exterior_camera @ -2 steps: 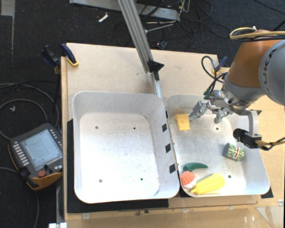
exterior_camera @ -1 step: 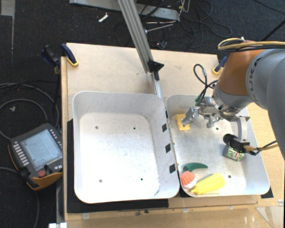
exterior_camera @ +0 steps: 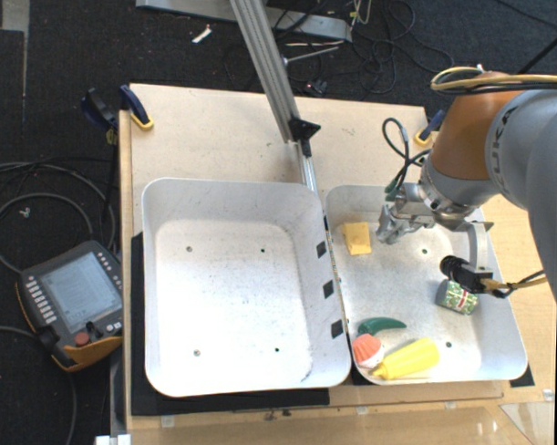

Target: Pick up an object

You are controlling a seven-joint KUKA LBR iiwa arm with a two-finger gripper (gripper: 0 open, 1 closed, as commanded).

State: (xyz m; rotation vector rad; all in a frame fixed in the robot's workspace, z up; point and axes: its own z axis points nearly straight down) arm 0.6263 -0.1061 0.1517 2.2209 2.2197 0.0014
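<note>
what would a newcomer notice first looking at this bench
Probably the big grey and orange arm reaching in from the right, its gripper low over the right bin beside a yellow block. Next, the bright cluster at that bin's near edge: a yellow toy, a green piece, and a small green can.

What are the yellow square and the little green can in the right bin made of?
The yellow square looks like soft foam or sponge: matte, no shine. The can looks like metal or plastic with a printed label, faintly glossy; the view is too small to tell which.
</note>
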